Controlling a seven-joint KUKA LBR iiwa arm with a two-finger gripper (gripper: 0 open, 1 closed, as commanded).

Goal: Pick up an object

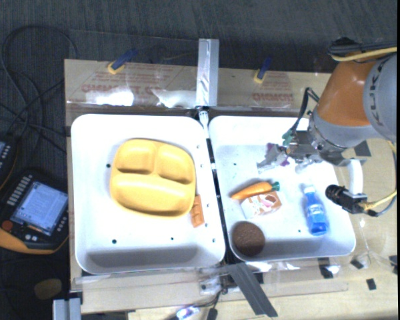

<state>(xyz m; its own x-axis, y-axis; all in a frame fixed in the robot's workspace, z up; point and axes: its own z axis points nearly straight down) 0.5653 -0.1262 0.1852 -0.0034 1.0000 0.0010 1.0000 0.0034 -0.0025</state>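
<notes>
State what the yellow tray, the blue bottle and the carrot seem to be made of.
Yellow tray: likely moulded plastic, smooth, with soft glare on its compartments. Blue bottle: probably plastic, glossy, with a white cap. Carrot: looks like a plastic toy, uniform orange with a green tip.

Grey arm with orange band, black cables, metallic end effector.

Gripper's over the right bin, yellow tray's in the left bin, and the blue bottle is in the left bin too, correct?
Not quite: the camera view shows the blue bottle in the right bin, near its right wall. The gripper over the right bin and the yellow tray in the left bin are correct.
</notes>
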